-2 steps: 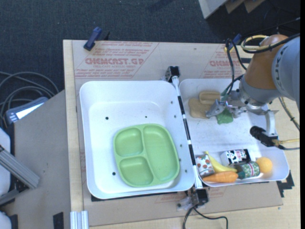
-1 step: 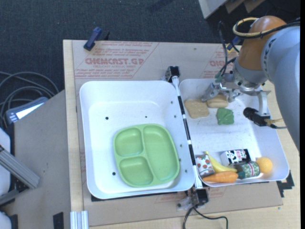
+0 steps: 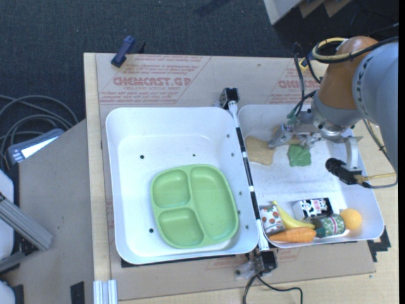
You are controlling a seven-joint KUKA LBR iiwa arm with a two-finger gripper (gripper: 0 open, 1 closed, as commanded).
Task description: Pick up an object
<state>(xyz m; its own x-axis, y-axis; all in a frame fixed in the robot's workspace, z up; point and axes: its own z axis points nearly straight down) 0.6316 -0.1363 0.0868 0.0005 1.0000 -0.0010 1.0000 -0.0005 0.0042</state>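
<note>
Green object (image 3: pixel 299 155) in right bin (image 3: pixel 373 202), upper part, just under gripper (image 3: pixel 297 133) | gripper state: can't tell, object not seen betw. its tips | left bin (image 3: pixel 126 122): green tray (image 3: pixel 193 205), 3 compartments | board (image 3: pixel 152 75): red print "CHEMCAST G.P", rest unreadable

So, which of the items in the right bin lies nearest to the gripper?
The green item, just below the gripper. The tan piece lies farther left, and the other items crowd the bin's front edge.

The grey arm reaches in from the right, orange band up, its pincer (image 3: pixel 297 138) pointing down.
</note>
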